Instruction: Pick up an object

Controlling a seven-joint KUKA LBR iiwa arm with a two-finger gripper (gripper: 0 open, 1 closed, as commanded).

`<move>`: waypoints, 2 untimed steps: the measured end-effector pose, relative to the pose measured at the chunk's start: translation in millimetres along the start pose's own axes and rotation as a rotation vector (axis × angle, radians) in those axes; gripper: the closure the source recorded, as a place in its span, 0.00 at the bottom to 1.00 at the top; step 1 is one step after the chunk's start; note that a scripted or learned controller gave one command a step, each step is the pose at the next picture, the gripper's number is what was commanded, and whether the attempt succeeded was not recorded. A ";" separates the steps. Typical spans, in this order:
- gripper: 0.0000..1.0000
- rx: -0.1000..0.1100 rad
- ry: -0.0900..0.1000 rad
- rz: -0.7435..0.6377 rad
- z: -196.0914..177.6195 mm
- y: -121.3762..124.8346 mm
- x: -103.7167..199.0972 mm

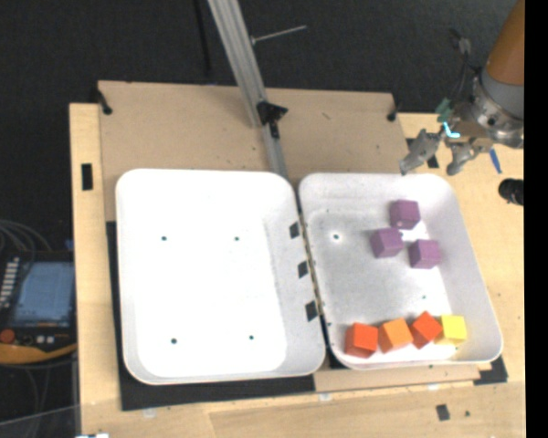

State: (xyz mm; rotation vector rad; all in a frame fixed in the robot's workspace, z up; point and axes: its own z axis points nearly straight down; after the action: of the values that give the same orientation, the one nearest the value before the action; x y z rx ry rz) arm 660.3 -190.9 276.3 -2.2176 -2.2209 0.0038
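You have two white bins side by side on the surface point(91, 245). The left bin point(132, 245) and the right bin point(470, 272) touch along their inner edges. Count seven blocks, all in the right bin. Three are purple: one purple block point(404, 213) toward the far side, a second point(386, 242) just beside it, a third point(425, 254) near both. Along the near wall you see a row of four: a red-orange block point(362, 338), an orange block point(395, 334), a second red-orange block point(426, 328) turned at an angle, and a yellow block point(453, 328), each touching or nearly touching its neighbour. The gripper point(445, 155) hangs above the right bin's far right corner, its fingers spread apart with nothing between them, well apart from every block.
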 end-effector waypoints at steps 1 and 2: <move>0.00 -0.004 -0.004 -0.003 -3.4 0.5 -0.4; 0.00 -0.001 -0.002 0.002 50.4 -8.5 -6.4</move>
State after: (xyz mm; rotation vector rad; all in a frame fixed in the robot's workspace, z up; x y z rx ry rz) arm 651.6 -197.3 225.9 -2.2221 -2.2199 0.0047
